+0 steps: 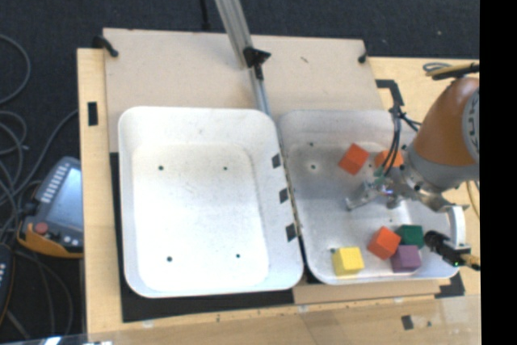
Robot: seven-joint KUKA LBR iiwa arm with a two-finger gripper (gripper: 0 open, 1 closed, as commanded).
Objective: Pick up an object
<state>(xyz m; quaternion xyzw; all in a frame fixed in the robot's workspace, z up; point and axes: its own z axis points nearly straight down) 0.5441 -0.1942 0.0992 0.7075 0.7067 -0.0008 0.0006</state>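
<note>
Whether the gripper (378, 195) is released or clenched I cannot tell; it hovers in the right bin (323, 133), orange block (353, 159) at its eleven o'clock, on a wooden bench (186, 61).

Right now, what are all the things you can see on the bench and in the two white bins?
Shallow white plastic bin: one, white, left side of the bench.
Shallow white plastic bin: one, white, right side, holding all the blocks.
Orange cube-shaped block: one, orange, upper middle of the right bin.
Orange-red cube-shaped block: one, near the right bin's front edge.
Small green block: one, green, beside the orange-red one.
Small purple block: one, purple, front right corner.
Small yellow cube-shaped block: one, yellow, front edge.
Slanted grey metal rail: one, grey, behind the bins.
Robot arm's gripper: one, grey, over the right bin's middle.
</note>
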